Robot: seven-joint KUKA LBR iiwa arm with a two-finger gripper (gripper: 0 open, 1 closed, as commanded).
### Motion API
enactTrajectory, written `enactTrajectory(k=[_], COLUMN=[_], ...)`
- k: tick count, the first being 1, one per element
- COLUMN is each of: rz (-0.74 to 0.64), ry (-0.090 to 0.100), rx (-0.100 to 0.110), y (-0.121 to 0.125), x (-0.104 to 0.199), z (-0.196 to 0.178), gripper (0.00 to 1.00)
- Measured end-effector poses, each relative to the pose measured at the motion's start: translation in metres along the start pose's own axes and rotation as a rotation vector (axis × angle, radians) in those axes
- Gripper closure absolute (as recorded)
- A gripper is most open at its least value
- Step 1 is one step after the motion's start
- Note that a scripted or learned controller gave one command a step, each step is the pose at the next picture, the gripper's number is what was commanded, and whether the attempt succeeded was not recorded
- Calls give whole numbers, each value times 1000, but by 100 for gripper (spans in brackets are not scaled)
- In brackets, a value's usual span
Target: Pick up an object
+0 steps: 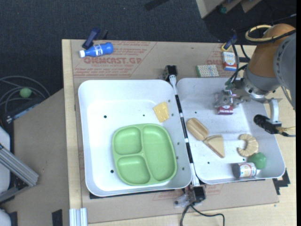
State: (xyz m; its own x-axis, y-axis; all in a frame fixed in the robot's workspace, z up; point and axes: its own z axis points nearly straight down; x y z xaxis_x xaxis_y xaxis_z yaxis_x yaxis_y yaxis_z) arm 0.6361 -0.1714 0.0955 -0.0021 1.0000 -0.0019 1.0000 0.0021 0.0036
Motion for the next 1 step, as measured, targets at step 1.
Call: enactTrajectory(k=[1], rz=[0], ry=[3], rx=[1], y=[-28], x=[86], z=[-91], gripper=[100])
